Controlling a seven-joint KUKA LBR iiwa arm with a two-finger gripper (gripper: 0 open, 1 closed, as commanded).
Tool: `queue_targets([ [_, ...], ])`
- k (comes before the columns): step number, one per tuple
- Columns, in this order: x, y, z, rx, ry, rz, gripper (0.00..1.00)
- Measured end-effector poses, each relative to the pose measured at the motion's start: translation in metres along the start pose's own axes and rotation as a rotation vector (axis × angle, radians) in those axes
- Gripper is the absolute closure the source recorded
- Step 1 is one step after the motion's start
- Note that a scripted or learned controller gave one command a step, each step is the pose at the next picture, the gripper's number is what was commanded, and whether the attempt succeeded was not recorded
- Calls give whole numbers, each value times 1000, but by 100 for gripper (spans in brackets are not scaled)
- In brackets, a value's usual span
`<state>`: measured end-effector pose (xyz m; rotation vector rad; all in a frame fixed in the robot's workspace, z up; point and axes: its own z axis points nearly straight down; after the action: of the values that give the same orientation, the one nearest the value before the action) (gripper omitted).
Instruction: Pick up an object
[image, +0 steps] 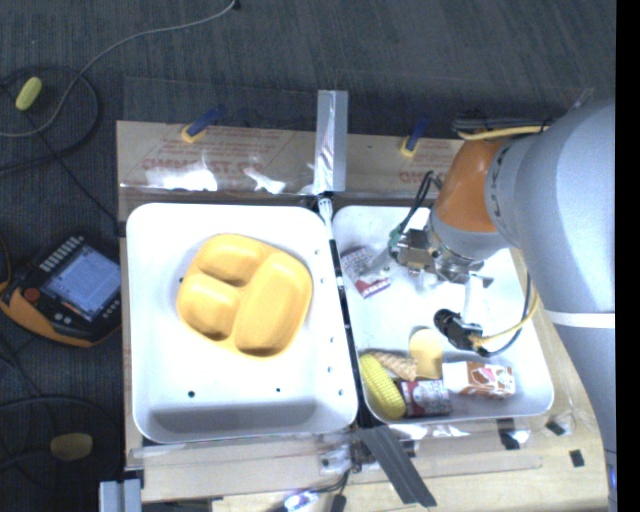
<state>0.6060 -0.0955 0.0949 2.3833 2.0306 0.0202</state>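
Note:
In the camera view, my gripper (418, 247) hangs over the back of the right bin (520, 300), below the arm's orange band (468, 195). A small red and white packet (361, 271) lies just left of it, apart from it. Along the bin's front edge lie a yellow corn cob (381, 386), a dark can (427, 398), a pale yellow round piece (427, 346) and a red and white carton (480, 380). A big yellow lumpy object (244, 292) sits in the left bin (160, 400).
The grey arm (575, 210) covers the right bin's right side. A black part with a yellow cable (458, 330) hangs near the round piece. A metal divider post (331, 140) stands behind the bins. A handheld pendant (65, 290) lies on the floor at left.

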Motion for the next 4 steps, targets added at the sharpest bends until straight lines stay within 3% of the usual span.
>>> queue_targets([
  [1,-19,33,-40,17,-8,142,0],
  [2,4,58,-4,3,-9,64,0],
  [3,6,51,-3,-16,-8,52,0],
  [4,10,52,-14,-17,-3,47,100],
])
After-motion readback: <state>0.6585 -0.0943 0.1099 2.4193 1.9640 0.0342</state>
